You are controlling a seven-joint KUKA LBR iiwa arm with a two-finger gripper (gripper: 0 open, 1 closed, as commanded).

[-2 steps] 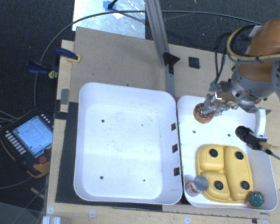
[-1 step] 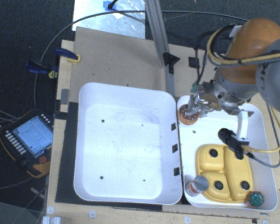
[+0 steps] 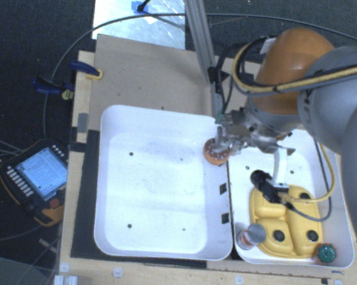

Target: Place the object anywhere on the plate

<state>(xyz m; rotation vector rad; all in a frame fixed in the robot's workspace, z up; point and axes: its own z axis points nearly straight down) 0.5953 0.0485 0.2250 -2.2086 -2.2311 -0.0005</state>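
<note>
Hanging at the seam between the two bins, the tool [image 3: 222, 142] meets the top of a round brown object [image 3: 216, 153]. The object sits at the right edge of the left bin [image 3: 108, 162], just beside the wall that bin shares with the right bin [image 3: 309, 158]. I cannot tell whether the tool is clamped on the object or only touching it, because its tip is too small and dark here to show how wide it stands.

The yellow moulded plate [image 3: 284, 226] lies in the near half of the right bin, well apart from the object. A small grey-capped bottle [image 3: 252, 233] stands at its left edge and a green knob-like thing [image 3: 326, 253] at its right corner.

The main risk, as I judge it, is a weak hold, which would let the object slip out and drop into the left bin. A low carry could also clip the shared wall. The plate looks humped and dimpled, so a round piece released there may roll off. A careless descent could knock over the bottle.

The arm [image 3: 354, 108] comes in from the right, with its thick grey link passing high over the right bin. The orange band [image 3: 292, 56] sits above a wrist that is turned downward and reaches left, toward the seam.
</note>
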